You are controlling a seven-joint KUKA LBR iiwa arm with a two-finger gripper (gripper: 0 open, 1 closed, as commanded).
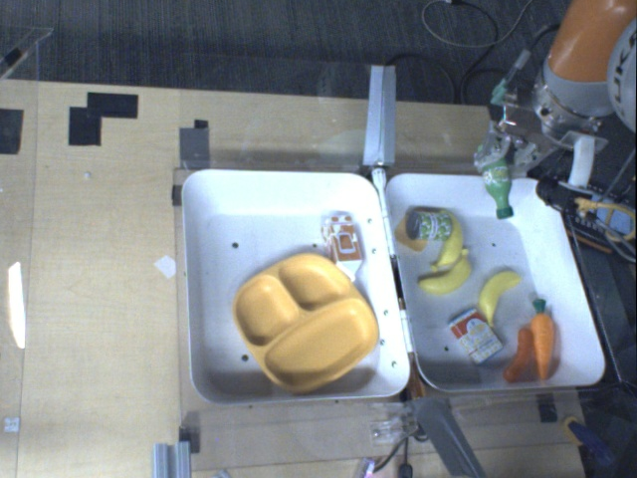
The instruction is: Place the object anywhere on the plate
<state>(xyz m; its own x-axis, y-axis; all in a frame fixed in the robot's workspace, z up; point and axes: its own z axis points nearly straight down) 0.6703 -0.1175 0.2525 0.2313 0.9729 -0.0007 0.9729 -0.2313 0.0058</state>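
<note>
Camera view, jaws clamped on green bottle above right bin, yellow plate in left bin

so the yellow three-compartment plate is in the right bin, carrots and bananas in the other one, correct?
Not quite: the camera view shows the yellow three-compartment plastic plate in the left white bin. The orange carrots and yellow bananas are in the other one, the right white bin.

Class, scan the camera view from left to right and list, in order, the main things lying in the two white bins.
Yellow plate → small carton by the left bin's right wall → can → small box → carrot. The bananas overlap the can and box sideways, so I leave them out.
</note>
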